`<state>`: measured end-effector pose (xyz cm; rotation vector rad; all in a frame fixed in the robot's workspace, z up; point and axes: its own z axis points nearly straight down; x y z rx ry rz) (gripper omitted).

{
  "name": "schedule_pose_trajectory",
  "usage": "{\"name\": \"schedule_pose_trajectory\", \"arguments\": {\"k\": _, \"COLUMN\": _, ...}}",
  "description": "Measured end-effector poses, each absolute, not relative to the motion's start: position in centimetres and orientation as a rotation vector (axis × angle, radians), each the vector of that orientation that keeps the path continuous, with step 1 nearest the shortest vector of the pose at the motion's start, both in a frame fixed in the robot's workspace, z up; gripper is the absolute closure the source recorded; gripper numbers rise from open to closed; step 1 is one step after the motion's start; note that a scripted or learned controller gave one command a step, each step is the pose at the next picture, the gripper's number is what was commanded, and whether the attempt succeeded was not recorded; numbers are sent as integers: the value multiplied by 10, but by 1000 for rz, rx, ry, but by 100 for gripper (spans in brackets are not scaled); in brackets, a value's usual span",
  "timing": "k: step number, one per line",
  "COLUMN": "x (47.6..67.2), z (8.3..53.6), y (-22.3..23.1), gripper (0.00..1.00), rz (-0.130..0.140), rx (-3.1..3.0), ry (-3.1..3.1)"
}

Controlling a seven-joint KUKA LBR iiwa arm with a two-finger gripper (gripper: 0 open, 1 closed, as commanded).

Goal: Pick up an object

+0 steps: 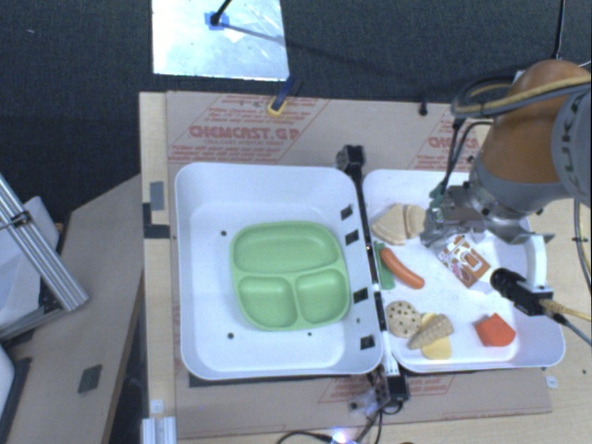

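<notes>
The grey arm (pixel 541 128) enters from the upper right of the frame, its orange band bulging at the top right edge. It bends downward and leftward, so the wrist sits in the right middle of the frame. The pincer (pixel 442 222) points down at the wrist's lower left.

— What sits in the left bin (pixel 199 248)?
— A green tray (pixel 289 276) with three compartments, lying flat near the middle.
— And under the bins?
— A brown board (pixel 245 132) printed with red letters, on the bench.
— Anything beyond it?
— A shiny silver sheet (pixel 217 26) at the top, and a metal frame (pixel 37 257) at the left edge.
</notes>
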<state>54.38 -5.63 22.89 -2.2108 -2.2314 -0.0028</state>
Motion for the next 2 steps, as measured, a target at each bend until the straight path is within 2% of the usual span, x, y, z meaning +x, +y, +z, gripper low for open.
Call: {"name": "schedule_pose_trajectory", "arguments": {"k": 2, "x": 571, "z": 223, "y": 53, "gripper": 100, "rz": -6, "rx": -2209, "ry": -2234}}
